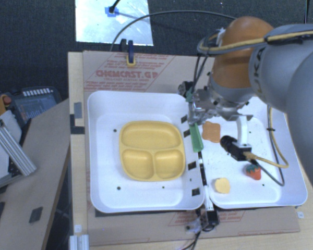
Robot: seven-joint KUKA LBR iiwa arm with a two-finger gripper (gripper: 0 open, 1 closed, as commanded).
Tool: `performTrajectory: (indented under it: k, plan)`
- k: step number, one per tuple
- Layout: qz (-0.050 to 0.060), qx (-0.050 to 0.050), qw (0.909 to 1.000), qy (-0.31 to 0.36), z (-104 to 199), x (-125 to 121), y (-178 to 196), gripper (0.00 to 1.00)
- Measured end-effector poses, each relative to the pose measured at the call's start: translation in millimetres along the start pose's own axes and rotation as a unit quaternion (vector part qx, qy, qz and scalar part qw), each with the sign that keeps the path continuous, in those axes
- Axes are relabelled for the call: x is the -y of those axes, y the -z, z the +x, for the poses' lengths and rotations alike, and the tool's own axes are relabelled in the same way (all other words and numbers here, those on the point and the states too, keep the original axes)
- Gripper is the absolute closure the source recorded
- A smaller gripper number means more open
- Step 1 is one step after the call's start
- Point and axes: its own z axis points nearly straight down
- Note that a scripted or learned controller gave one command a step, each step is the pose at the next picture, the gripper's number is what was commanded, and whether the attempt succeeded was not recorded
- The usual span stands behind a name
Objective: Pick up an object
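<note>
The step in hand looks like the grasp itself, or the moment just before it. The arm [281, 61] comes in from the right and bends over the right bin [289, 186], w/ the orange band high and the wrist turned down. This puts the gripper [196, 113] low at the far left part of that bin, close to the wall that it shares w/ the left bin [94, 155]. I cannot tell if the gripper is open or closed, because the wrist hides that part. The left bin has one big obj., a yellow plate [150, 150] w/ three compartments, lying flat and well apart from the gripper. The likely target is the green stick [197, 138]. It starts right under the gripper and runs toward the near side along the shared wall. It may be already held, or it may only lie below, and this is not clear to me. Just beside it on the right lies an orange slice [212, 132], flat. Near the front are a yellow disc [221, 185] and, more to the right, a small red piece [253, 172]. Next move, I think: a firm hold on the stick, then a straight lift, w/ care not to catch the wall or push the slice.
</note>
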Motion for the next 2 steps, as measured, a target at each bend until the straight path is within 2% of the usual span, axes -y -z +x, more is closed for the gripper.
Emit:
performTrajectory:
  k: [1,2]
  plan:
    - [-0.001,0.000,1.0000,-0.001,43,-17,-8,1.00]
    - [0.000,0.000,1.0000,-0.002,62,-17,3,1.00]
